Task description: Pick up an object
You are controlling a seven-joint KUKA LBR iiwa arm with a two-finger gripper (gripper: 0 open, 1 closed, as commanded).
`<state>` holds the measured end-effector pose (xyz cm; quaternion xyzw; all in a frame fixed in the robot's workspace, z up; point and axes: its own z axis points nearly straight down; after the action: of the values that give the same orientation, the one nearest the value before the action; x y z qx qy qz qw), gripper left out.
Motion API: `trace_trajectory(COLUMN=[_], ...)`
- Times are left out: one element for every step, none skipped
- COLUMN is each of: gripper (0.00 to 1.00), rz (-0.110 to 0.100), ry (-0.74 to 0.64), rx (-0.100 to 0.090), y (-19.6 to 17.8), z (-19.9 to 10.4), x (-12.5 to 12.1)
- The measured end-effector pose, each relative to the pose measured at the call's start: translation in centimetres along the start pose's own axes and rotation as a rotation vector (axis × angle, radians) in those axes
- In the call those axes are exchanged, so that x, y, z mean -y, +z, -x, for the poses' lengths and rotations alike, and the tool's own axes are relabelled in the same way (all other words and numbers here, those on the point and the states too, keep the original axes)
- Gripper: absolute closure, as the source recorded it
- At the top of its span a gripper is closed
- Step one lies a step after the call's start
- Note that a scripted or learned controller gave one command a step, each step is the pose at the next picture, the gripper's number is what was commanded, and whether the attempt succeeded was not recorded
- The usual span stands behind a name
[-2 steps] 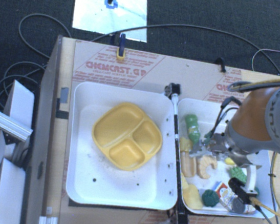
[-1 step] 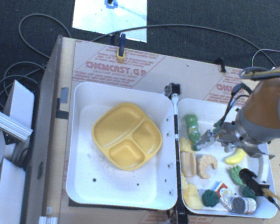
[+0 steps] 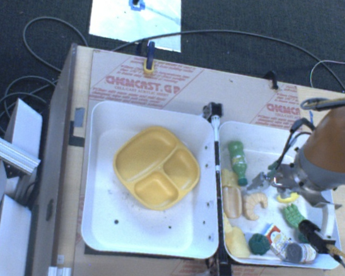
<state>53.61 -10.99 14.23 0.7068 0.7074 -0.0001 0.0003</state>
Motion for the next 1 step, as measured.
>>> trace_trajectory(gripper=[0.00], rz=[0.004], ry=[0.001], rx=[0.003], y=[5.73], z=[0.79], x=[-0.33])
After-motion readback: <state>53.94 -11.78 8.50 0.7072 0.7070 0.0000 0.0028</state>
